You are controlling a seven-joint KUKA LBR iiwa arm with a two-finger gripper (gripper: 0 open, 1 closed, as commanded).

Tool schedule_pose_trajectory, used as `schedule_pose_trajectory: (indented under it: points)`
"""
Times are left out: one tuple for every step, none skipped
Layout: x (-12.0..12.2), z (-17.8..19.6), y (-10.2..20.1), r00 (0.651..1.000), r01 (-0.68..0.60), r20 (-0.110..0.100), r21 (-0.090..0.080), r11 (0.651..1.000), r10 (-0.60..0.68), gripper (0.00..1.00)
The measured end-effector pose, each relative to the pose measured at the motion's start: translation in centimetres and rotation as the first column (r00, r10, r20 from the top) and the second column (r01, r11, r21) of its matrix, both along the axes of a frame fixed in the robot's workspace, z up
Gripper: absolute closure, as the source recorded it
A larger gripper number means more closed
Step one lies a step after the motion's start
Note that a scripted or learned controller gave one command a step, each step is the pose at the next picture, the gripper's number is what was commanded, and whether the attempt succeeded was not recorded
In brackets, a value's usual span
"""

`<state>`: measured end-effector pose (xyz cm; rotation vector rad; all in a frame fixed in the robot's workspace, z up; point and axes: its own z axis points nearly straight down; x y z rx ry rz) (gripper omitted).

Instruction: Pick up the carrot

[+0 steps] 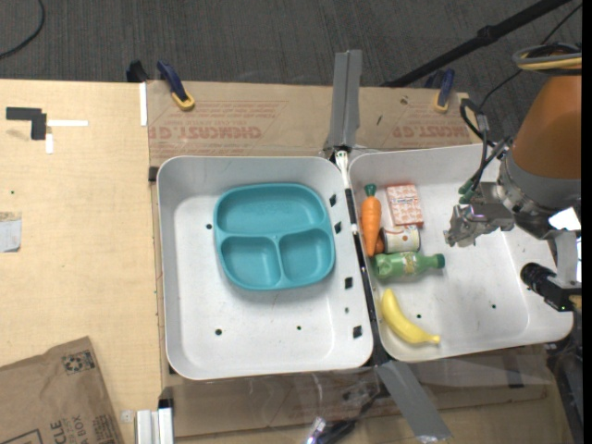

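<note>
An orange carrot (371, 222) with a green top lies lengthwise along the left wall of the right bin (481, 317). My gripper (462, 230) hangs over the middle-right part of that bin, about a hand's width to the right of the carrot. Nothing shows between its fingers, and I cannot make out how they stand.
Beside the carrot are a pink-and-white box (404, 204), a small can (400, 240), a green bottle (408, 265) lying on its side and a yellow banana (407, 321). The left bin (185, 322) holds a teal divided plate (275, 236). A metal divider (346, 109) runs between the bins.
</note>
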<state>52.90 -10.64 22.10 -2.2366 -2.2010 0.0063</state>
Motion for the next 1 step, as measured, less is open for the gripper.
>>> schedule_pose_trajectory:
  points:
    - [-3.22,6.10,2.94,0.985,0.170,0.000,-0.003,0.985,-0.170,1.00]
